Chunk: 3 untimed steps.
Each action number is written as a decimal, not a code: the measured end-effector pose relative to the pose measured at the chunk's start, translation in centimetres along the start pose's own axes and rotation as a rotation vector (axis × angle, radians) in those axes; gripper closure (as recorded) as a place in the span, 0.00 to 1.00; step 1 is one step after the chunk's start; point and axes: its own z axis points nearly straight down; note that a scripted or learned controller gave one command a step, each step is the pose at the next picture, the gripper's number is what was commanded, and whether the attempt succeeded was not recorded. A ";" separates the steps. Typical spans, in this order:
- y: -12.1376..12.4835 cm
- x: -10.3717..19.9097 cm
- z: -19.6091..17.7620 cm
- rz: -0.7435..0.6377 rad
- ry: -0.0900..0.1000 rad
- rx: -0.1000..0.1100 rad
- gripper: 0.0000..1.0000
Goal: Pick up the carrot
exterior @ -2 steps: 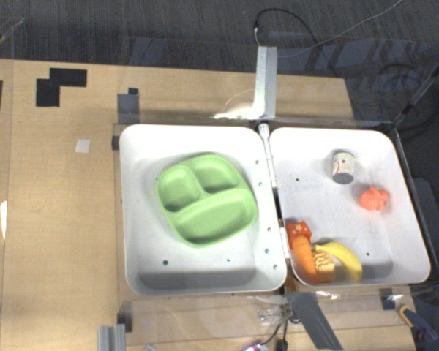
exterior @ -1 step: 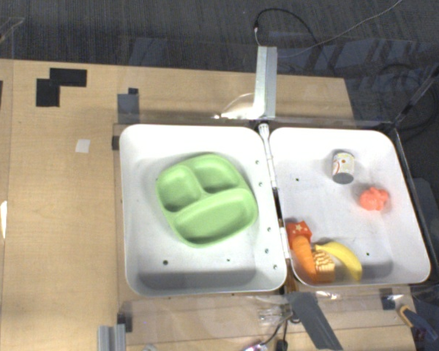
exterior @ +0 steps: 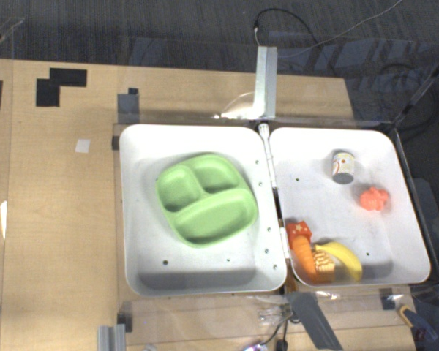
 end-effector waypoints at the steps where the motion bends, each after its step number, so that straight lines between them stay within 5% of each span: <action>1: 0.2 -0.1 -1.3 -0.004 -0.009 -0.005 1.00; 3: 0.6 -0.2 -4.1 -0.012 -0.029 -0.015 1.00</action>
